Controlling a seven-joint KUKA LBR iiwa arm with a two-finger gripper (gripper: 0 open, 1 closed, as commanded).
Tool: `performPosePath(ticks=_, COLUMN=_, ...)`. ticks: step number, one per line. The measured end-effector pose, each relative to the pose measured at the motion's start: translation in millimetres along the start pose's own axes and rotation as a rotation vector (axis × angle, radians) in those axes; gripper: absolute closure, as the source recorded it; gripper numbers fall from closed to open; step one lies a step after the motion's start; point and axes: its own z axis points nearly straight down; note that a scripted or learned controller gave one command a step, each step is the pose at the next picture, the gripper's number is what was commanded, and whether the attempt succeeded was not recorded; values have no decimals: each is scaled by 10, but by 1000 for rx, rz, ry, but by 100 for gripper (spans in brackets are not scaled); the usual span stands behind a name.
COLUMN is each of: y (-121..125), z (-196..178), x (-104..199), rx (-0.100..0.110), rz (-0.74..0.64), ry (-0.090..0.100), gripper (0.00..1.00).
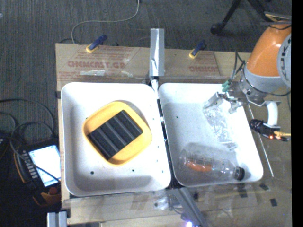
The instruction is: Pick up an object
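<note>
Camera view: crinkly clear wrap (218, 118) beside a smooth (transparent) bottle (210, 164).

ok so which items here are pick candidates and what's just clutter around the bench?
Pick candidates:
yellow and black block in the left bin
clear plastic bottle in the right bin
crumpled clear wrap, right bin, under the pincer

Clutter:
two blue-yellow clamps on the cardboard
tablet on the floor
chair base

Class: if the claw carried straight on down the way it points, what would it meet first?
Probably the clear plastic wrap in the right bin, just below the claw. Depth is hard to judge from this slanted view.
</note>
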Motion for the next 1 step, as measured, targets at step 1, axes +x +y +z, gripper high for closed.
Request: performPosePath(ticks=1, y=346, z=1020, x=-344, rx=-16, rz=-58, ry=-6, gripper=0)
